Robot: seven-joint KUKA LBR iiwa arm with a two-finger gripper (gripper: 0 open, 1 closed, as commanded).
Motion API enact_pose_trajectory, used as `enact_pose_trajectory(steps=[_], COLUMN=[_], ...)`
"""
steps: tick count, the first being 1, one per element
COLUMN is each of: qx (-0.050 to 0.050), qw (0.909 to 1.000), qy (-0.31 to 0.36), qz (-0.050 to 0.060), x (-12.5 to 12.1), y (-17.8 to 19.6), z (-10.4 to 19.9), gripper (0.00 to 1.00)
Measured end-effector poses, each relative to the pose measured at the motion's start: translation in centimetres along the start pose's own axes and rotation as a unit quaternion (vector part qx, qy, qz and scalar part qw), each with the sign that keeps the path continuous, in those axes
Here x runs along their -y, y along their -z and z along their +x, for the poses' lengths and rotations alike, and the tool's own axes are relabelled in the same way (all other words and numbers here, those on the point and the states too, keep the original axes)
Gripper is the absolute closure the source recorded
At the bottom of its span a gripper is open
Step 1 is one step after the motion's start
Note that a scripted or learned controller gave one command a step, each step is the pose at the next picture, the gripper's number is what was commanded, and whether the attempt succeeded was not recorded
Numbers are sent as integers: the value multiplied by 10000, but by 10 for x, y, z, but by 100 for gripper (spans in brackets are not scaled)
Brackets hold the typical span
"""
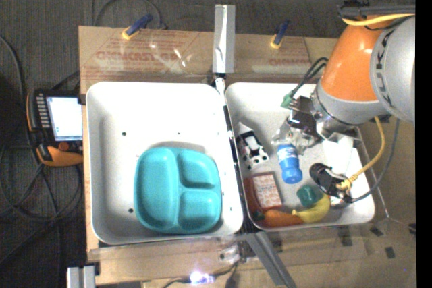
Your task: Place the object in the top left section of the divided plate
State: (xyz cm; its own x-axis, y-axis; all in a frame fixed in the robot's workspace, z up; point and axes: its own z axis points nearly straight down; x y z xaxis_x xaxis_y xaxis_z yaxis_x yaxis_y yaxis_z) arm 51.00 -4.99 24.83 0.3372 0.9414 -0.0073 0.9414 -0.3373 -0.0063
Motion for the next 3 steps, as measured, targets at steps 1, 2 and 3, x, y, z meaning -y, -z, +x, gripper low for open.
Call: enact_pose_trajectory(steps=[1, 2, 3], qx=[-2, -10, -10], qw=[9993, 9815, 9815], qy=[-380, 1916, 1916], qz=[15, 12, 12], x=[-5, 3, 3], y=[-38, -68, -68], z=[83, 134, 134], gripper=[100, 100, 0])
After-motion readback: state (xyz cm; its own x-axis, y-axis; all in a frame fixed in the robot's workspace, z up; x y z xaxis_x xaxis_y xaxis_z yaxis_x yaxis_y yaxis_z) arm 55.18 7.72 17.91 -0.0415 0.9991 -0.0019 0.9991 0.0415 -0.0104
